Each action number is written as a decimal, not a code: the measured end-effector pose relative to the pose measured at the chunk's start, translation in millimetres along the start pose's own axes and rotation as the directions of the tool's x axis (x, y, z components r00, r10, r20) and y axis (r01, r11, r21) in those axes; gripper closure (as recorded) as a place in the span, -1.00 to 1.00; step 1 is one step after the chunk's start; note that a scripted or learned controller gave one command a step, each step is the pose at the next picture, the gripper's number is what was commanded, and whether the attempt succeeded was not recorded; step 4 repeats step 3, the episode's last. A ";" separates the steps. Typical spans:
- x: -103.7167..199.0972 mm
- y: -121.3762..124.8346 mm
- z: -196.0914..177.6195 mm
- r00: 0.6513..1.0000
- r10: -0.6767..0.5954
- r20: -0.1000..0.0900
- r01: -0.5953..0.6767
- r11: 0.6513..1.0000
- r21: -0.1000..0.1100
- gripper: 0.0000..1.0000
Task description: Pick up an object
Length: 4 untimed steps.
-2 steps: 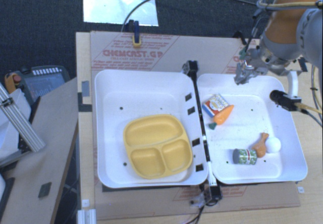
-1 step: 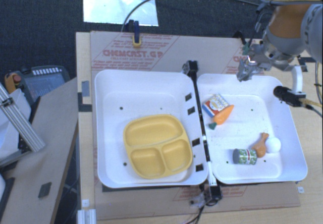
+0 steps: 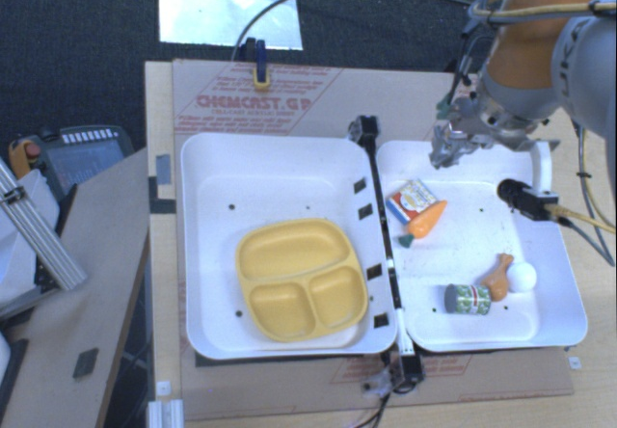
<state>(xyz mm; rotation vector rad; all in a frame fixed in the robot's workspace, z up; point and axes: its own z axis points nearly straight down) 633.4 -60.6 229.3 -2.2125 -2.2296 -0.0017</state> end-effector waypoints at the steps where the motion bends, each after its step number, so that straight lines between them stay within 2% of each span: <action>1: 45.3 -27.3 -9.9 1.000 0.000 0.000 0.000 1.000 0.001 1.00; 3: 133.3 -82.1 -18.3 1.000 -0.001 -0.001 0.001 1.000 0.002 1.00; 4: 133.3 -82.1 -18.3 1.000 -0.001 -0.001 0.001 1.000 0.002 1.00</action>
